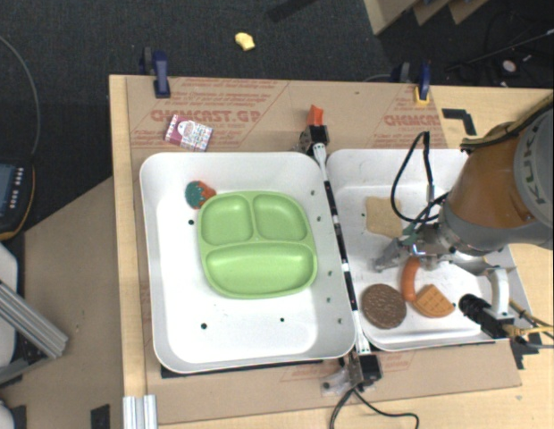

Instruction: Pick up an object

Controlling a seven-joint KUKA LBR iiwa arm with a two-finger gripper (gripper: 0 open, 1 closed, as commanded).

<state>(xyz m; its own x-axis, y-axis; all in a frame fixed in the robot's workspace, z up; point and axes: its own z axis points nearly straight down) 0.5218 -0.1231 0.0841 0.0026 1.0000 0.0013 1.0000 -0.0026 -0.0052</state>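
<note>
Closest to the lens was my own grey arm with its orange band [496,195], reaching in from the right over the right-hand bin. Beneath it the cardboard-topped counter [259,105] carried both shallow white plastic bins.

The left white bin [170,311] held a pale green three-compartment plastic plate [255,244], its compartments bare, and a small round red-and-teal toy [199,193] just beside the plate's far left corner. The right white bin [357,172] held four things: a flat tan square card [379,217] towards the far side, a round dark brown disc [384,305] near the front wall, an orange-tan wedge like a slice of toast [433,302] just beside the disc, and a small orange sausage-shaped toy [408,280] lying between them.

My end effector [411,253] hung low over that bin, right above the far end of the orange sausage-shaped toy, which I judged to be the object I was going for. I could not tell whether the end effector was apart or together, nor whether it had anything clamped; the toy looked to be resting on the bin floor.

I took this for the reach-and-descend step, with the grasp not yet proven. The next move called for closing squarely on the toy's narrow body, clear of the disc and the wedge crowding it, then a straight lift.
</note>
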